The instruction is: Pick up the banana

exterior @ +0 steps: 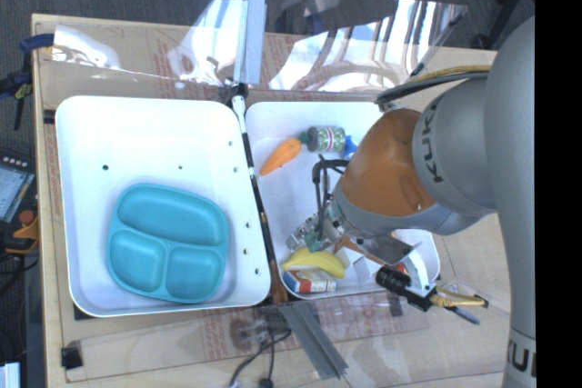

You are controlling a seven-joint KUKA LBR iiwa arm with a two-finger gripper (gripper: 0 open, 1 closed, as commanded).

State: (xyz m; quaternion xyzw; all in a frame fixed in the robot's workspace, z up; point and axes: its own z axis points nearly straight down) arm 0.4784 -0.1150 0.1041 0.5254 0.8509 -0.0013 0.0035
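Observation:
The yellow banana point(317, 263) lies near the front edge of the right bin point(273, 195), partly on a small red and white packet point(312, 285). My gripper point(312, 236) reaches down just above and behind the banana, under the arm's orange band point(382, 173). The big grey arm covers much of the right bin, and the fingertips are hard to make out against the clutter.
An orange carrot point(280, 155) and a green bottle point(327, 139) lie at the back of the right bin. The left bin point(91, 150) holds a blue sectioned tray point(168, 241). A divider wall runs between the two bins.

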